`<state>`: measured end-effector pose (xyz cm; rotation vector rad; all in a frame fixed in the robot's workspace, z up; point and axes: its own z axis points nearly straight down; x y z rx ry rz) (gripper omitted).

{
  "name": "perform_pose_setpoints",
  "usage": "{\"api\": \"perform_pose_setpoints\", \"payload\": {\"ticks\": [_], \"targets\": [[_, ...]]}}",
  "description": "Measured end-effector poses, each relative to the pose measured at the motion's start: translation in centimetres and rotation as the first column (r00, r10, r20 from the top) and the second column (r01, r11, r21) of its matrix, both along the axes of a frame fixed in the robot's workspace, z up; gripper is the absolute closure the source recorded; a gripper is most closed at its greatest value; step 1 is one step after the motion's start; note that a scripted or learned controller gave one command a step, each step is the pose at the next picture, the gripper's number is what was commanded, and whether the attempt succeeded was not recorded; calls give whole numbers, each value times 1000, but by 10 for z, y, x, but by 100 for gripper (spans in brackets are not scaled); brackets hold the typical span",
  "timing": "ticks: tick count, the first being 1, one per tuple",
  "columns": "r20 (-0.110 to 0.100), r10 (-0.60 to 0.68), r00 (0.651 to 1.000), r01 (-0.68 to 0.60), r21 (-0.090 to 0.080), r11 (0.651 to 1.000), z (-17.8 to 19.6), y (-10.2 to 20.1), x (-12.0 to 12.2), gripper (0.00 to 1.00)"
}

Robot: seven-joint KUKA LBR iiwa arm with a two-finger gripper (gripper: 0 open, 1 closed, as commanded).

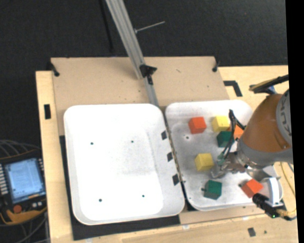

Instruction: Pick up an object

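Your arm reaches in from the right and hangs low over the right bin, with the jaws down among the blocks. You cannot tell from this view how far apart they stand, nor whether anything sits between them; the wrist hides too much.

Candidates crowd that spot. A yellow block lies just left of the jaws, and a green block lies just nearer, towards the bin's near edge. Farther off are an orange block, a second yellow block and a dark green block tucked against the arm. Another orange block sits near the right, half under the wrist.

Your likely trouble is aim: the jaws look to be between the yellow and green blocks rather than squarely over either, so closing may pinch air or clip a corner and spin the block away. Descending further could also shove a block against the bin wall. The left bin plays no part yet.
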<state>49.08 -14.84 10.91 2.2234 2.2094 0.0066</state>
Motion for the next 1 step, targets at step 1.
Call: {"api": "perform_pose_setpoints", "payload": {"ticks": [1], "targets": [[0,10,1000,-10,0,1000,62,5,2,100]]}}
